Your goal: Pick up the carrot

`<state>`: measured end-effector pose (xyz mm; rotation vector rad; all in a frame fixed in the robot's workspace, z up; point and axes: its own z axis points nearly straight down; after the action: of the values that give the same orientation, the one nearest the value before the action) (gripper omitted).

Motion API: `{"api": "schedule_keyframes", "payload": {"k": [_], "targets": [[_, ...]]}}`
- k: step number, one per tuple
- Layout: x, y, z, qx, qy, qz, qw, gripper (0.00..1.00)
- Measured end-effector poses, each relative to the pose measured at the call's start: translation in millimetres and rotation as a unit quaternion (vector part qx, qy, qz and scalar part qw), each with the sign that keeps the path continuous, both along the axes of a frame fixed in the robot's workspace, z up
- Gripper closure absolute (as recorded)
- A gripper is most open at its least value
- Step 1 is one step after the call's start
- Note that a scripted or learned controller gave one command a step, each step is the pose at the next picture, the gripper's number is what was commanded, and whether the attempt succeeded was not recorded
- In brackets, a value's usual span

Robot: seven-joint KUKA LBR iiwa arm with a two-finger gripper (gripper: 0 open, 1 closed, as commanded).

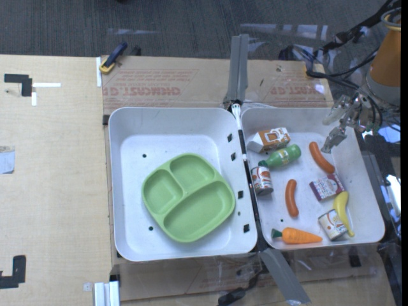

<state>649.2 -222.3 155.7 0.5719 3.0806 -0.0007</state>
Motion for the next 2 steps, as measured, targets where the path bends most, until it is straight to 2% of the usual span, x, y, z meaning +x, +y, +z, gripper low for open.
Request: {"api": "schedule_keyframes", "payload": {"k": [1,2], "targets": [[3.8,0.9,-3.6,-0.0006,0.0,0.126,0.9921,0.0],[6.0,49.0,-5.3,-0.0002,0.002,0.206,0.9785,0.0]]}}
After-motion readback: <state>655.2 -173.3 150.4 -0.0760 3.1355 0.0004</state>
